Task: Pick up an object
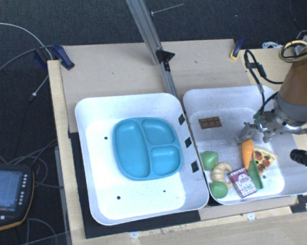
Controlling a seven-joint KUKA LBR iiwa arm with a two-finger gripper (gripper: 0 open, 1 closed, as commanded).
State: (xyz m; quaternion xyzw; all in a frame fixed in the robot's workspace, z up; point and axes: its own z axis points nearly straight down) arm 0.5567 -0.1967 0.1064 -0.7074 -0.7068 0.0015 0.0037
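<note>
1. While the arm (300,88) reaches in from the right, its gripper (254,130) hangs low over the right bin (215,95), just above the top end of a toy carrot (247,153).
2. Whether the fingers are spread or pressed together cannot be told from this angle, and nothing shows between them.
3. Lying lengthwise in the right bin, the carrot touches a toy pizza slice (264,158) on its right.
4. Near the bin's front wall sit a red carton (243,183), a green stick-shaped toy (254,176), a croissant (221,169) and two green toy fruits, one (209,157) above the croissant and one (218,189) below it.
5. A brown chocolate bar (209,122) lies alone toward the back of the same bin, well apart from the cluster.
6. Inside the left bin (89,119) rests a blue divided plate (146,147) with three compartments.
</note>
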